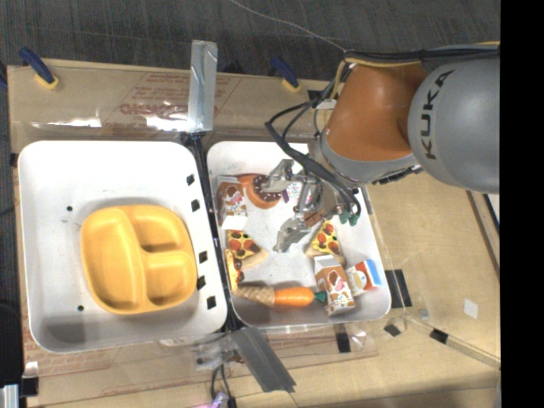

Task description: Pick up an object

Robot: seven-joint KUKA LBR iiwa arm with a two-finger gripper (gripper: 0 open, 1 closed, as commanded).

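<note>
The right bin (374, 253) holds several toy foods: a chocolate donut (258, 190), a small brown carton (232, 199), a pizza slice (242, 250), a second pizza slice (325, 241), an orange carrot (294, 296), a cone-like piece (255, 294), a brown carton (336, 285) and a red and white carton (367, 274). My gripper (286, 206) hangs low over the middle of this bin, between the donut and the second pizza slice. Its fingers stand open with nothing between them. The arm's grey and orange wrist hides the bin's back right corner.
The left bin (42, 177) carries a yellow divided plate (136, 255). A taped divider (202, 92) runs between the bins. A small green piece (348, 218) lies by the right bin's right wall. Cables loop off the wrist above the bin.
</note>
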